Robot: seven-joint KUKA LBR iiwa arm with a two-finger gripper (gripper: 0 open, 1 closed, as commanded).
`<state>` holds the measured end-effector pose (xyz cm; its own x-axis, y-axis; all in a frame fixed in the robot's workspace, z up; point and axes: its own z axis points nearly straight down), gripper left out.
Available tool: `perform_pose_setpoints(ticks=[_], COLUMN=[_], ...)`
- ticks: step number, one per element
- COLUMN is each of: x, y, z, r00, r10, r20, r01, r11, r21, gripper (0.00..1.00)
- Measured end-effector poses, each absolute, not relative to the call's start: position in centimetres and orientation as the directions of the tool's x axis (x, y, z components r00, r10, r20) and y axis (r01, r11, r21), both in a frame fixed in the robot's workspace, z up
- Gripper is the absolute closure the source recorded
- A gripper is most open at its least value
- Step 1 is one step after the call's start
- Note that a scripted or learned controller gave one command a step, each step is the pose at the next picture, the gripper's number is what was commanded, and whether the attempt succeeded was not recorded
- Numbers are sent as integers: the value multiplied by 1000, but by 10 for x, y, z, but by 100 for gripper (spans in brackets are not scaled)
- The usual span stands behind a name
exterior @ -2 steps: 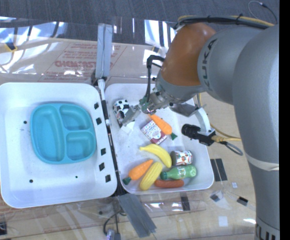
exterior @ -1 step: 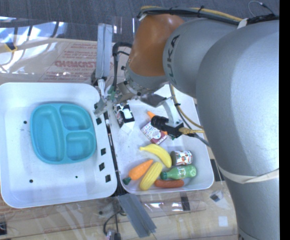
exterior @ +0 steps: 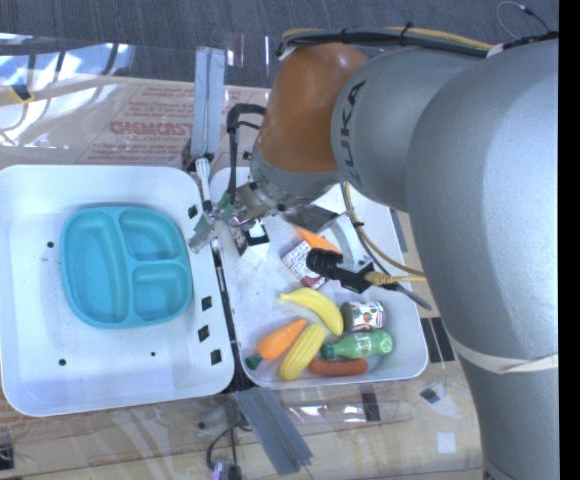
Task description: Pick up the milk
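The milk (exterior: 298, 258) looks like a small white and pink carton lying tilted in the right bin (exterior: 410, 363), just under the arm's wrist. My gripper (exterior: 228, 216) hangs over the upper left corner of that bin, close to the divide between the two bins, left of and a little above the milk. Nothing shows held in it. The grey arm with its orange band (exterior: 305, 108) hides the upper part of the right bin.
The right bin also holds an orange carrot (exterior: 317, 239), a banana (exterior: 315, 306), corn (exterior: 302, 352), a second carrot (exterior: 280, 338), a sausage (exterior: 338, 368), a green bottle (exterior: 362, 346) and a can (exterior: 366, 315). A blue divided tray (exterior: 125, 265) lies in the left bin (exterior: 30, 368).
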<state>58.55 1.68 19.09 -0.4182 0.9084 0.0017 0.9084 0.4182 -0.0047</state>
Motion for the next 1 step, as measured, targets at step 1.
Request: perform_pose_setpoints(ticks=[1], x=[560], y=[-63], z=[191], r00=[-448], r10=[894], r20=[2], r01=[894], r11=[448], r21=[-4], gripper=[0])
